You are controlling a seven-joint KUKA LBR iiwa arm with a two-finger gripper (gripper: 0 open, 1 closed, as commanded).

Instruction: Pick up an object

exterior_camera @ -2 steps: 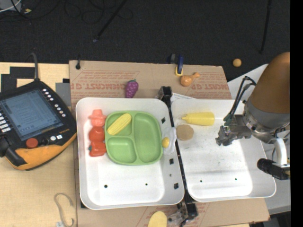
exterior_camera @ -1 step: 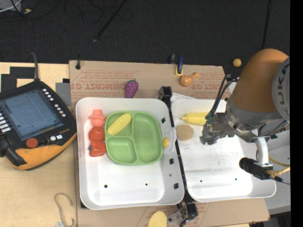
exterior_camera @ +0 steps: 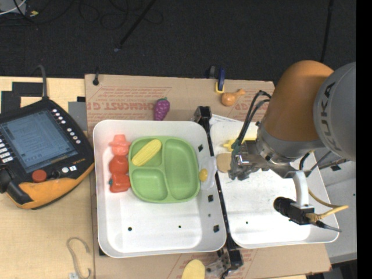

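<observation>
The arm (exterior_camera: 308,112) reaches in from the right and bends down over the right bin (exterior_camera: 261,225), its gripper (exterior_camera: 238,170) low near that bin's left edge beside a tan disc (exterior_camera: 223,163). The left bin (exterior_camera: 151,231) holds a green tray (exterior_camera: 165,170) with corn (exterior_camera: 145,151) and a red figure (exterior_camera: 118,164) at its left edge.

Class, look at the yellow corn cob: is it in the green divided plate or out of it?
In. The corn lies slantwise in the upper-left compartment of the green plate, inside the rim, within the left bin.
</observation>
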